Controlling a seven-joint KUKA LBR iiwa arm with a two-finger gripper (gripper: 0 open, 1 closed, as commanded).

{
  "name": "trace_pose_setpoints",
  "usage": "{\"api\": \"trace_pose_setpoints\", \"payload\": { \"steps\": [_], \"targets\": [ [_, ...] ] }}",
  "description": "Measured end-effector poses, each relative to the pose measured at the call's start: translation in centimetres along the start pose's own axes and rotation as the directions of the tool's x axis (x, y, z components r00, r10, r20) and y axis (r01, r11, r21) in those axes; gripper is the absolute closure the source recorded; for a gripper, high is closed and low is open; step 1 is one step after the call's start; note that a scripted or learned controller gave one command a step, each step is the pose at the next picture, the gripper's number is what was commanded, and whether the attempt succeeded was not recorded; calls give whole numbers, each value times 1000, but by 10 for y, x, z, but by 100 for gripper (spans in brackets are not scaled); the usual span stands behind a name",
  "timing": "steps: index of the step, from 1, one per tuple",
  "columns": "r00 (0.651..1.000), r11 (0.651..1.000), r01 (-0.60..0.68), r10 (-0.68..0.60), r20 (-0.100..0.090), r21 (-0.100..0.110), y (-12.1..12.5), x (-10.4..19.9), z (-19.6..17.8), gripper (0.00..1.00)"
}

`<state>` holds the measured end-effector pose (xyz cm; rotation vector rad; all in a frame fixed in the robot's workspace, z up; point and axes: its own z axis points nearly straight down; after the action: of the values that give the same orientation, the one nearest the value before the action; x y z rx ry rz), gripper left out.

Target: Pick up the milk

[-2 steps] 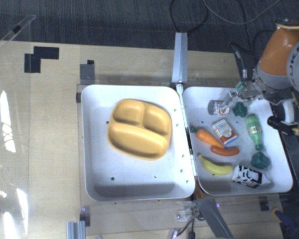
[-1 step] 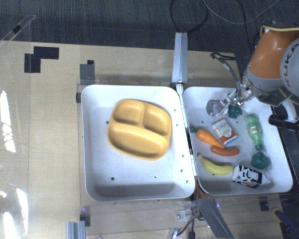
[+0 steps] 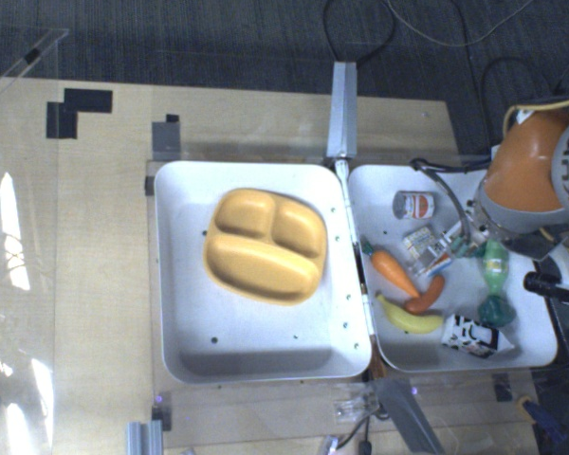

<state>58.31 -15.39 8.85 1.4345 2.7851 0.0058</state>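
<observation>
Hovering gripper (image 3: 434,252) near carrot (image 3: 394,270), claw state unclear tbh; milk (image 3: 471,335) sits untouched at its 5 o'clock.

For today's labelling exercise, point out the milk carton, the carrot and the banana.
milk carton (image 3: 471,335), camera view, on its black-and-white spotted side.
carrot (image 3: 394,270), camera view, on the middle of its orange body.
banana (image 3: 410,318), camera view, on its yellow mid-curve.

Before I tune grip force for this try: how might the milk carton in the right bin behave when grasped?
The milk carton looks boxy with flat faces, so it probably won't roll. It lies in the right bin's near corner, which may hinder finger access. It looks small, so it is likely light and could slide if nudged.
</observation>
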Motion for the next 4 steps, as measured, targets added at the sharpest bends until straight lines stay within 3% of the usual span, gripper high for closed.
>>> {"api": "trace_pose_setpoints", "payload": {
  "steps": [1,2,3,4],
  "targets": [
    [991,991,-136,136,1,1,23,-52,2,0],
    [1000,1000,-19,19,-1,1,100,-8,-30,0],
    [1000,1000,-15,15,6,-8,103,-9,-45,100],
    [1000,1000,-15,15,6,-8,103,-9,-44,0]
  ]
}}
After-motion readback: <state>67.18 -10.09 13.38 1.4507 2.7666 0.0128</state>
